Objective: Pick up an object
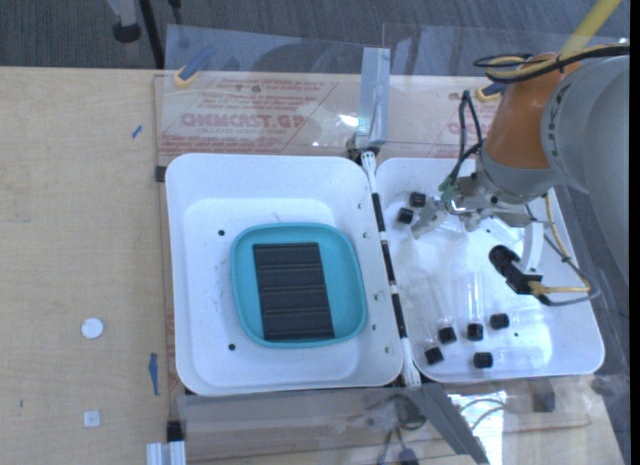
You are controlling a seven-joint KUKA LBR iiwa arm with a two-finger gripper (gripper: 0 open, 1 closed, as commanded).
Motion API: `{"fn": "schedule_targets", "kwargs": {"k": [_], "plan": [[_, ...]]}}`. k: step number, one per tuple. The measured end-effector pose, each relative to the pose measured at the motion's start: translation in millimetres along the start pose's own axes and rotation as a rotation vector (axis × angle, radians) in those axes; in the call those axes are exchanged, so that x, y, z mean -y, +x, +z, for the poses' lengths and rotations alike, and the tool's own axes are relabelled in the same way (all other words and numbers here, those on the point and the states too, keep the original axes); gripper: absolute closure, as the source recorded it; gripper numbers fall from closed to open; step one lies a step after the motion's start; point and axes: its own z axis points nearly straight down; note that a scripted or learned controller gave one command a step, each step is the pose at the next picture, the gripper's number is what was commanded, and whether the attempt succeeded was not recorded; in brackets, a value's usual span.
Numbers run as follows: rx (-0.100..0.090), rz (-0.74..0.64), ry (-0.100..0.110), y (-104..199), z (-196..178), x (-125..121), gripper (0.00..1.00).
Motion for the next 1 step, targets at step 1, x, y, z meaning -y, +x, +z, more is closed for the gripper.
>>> {"fn": "schedule_targets", "kwargs": {"k": [1], "plan": [[-0.015,-0.041,0.049,-2.8,12.7,-32.3,0.00]]}}
